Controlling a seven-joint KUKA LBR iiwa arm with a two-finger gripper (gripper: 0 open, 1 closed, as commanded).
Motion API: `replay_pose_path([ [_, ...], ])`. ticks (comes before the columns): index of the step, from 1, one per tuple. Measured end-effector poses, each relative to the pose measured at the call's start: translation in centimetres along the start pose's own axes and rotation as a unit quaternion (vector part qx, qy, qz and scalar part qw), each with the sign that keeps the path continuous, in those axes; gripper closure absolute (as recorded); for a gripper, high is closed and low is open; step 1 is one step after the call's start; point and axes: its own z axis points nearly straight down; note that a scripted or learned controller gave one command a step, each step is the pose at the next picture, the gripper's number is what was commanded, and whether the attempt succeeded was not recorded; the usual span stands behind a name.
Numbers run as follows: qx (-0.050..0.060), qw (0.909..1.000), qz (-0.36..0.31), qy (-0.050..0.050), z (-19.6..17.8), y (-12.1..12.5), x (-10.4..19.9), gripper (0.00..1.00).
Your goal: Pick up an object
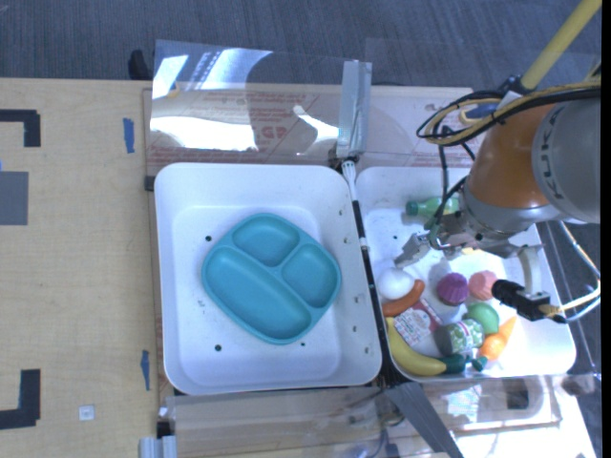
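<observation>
Front of right bin: banana [416, 357] lies nearest the camera, long axis running left to right along the bin's near wall, curving upward at its left end.
Beside the banana: small can [465, 336], carrot [496, 337] and a red-and-white packet [412, 325], all crowded together and touching.
Middle of the pile: white egg [394, 281], orange-red sausage [408, 297], purple piece [452, 286], pink piece [483, 282], green piece [482, 315].
Back of right bin: one green piece [426, 207], apart from the pile.
Gripper [427, 245]: hangs above the right bin [554, 351], its tip over the bare floor behind the pile; whether the jaws are spread or pressed together cannot be told, and nothing is visibly pinched.
Key relation: egg lies just in front of the gripper tip and slightly to its left; it is judged the nearest candidate, needing a short move forward and down.
Arm [520, 170]: one, entering from the right.
Left bin [191, 198]: holds one teal divided plate [271, 277] with three compartments.
Counts: two bins, one plate, about ten small objects in the right bin.
</observation>
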Motion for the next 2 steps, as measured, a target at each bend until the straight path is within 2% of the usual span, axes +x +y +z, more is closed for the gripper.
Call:
replay_pose_path([
  [1, -0.003, 0.9989, 0.047, -0.001, 0.8, -8.1, 1.1, 0.0],
  [2, -0.007, 1.0, 0.003, -0.005, 0.7, -9.5, 1.8, 0.0],
])
